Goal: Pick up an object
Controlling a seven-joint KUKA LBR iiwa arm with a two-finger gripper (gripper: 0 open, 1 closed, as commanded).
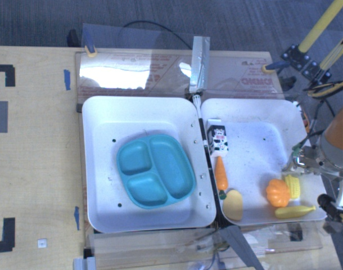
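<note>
1. The pickup looks not yet done: every object I can see lies on a bin floor, and nothing is lifted.
2. The right bin (250, 122) holds the candidates. A carrot (221, 174) lies along its left wall, with a pale pear-like fruit (233, 205) just below it at the front left corner. A small black-and-white toy (217, 139) sits further back along the same wall.
3. Near the right bin's front right corner sit an orange pumpkin-like piece (278, 192), a corn cob (292, 187) touching it, and a banana (295, 211) along the front edge.
4. The left bin (104, 122) carries a blue divided plate (154, 170) in its middle.
5. The gripper (306, 162) hangs at the right bin's right edge, close to the corn cob and pumpkin piece, so a grasp there seems the likely next step.
6. Whether the jaws are spread or pressed together, I cannot tell; metal parts and cables crowd them.
7. The arm is cut off at the frame's right edge, and the toy's exact form is too small to make out.
</note>
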